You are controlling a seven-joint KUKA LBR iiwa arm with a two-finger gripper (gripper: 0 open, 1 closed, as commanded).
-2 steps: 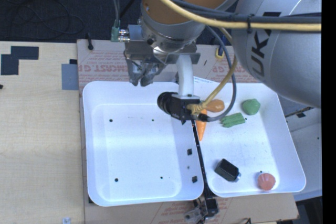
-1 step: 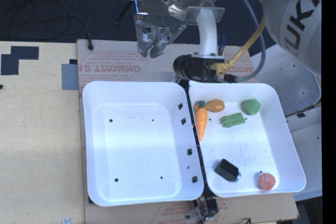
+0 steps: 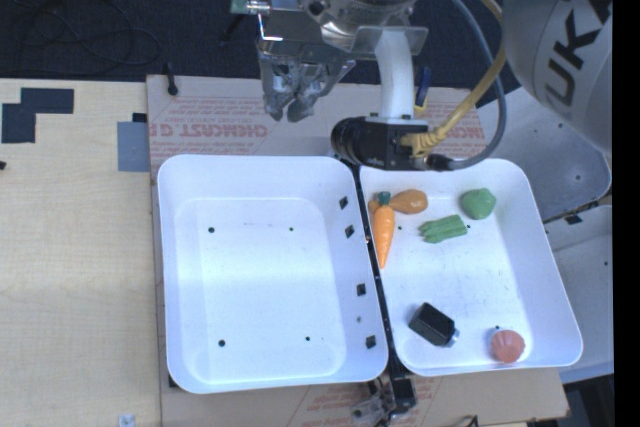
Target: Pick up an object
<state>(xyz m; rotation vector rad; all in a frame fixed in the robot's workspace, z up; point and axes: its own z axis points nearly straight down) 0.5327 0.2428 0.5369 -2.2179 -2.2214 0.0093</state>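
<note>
Objects for picking lay in the right bin [image 3: 540,245], all below and to the right of the fingers [image 3: 293,105] in the camera view; the carrot [image 3: 382,230] sat nearest, against the divider, touching an orange piece [image 3: 409,203]; a green block [image 3: 442,230] and a green round [image 3: 478,203] lay further right; a black block [image 3: 433,324] and a pink ball [image 3: 507,346] lay furthest, near the front edge; the fingers hung high above the bench beyond the left bin [image 3: 190,265], drawn close together and holding nothing; a good grasp, I judged, would favour the black block, standing apart from its neighbours, with the fingers spread before descending.
</note>
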